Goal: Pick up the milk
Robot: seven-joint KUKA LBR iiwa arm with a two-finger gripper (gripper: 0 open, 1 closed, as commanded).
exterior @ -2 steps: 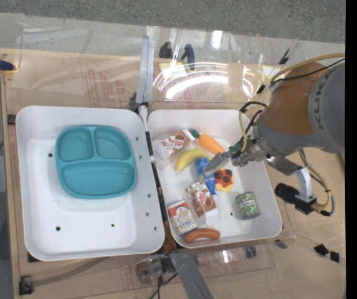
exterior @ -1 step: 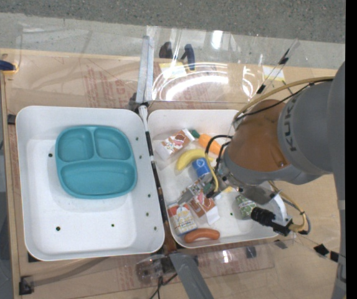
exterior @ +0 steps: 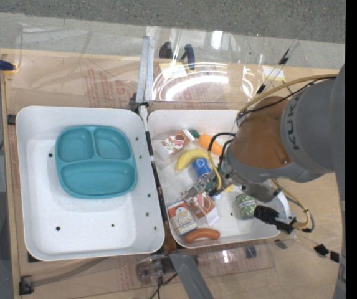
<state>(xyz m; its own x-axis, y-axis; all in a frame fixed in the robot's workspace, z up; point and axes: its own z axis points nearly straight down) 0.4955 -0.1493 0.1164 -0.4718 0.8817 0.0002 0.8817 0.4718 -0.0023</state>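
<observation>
Arm [exterior: 290, 136] hangs low over right bin [exterior: 253, 232], gripper [exterior: 204, 189] down among toy food. Can't tell how gripper is set. Milk carton [exterior: 173, 143] lies near bin's top left, beside banana [exterior: 190, 159], not picked up yet. Blue plate [exterior: 96, 162] sits in left bin [exterior: 35, 185], out of the way.

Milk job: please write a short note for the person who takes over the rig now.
Gripper: low in the right bin, among the items; grip cannot be told.
Milk: labels too small to read; probably the far carton or one of the near cartons beside the gripper.
Done: nothing visibly lifted.
Left: identify the milk, grasp, lift.
</observation>
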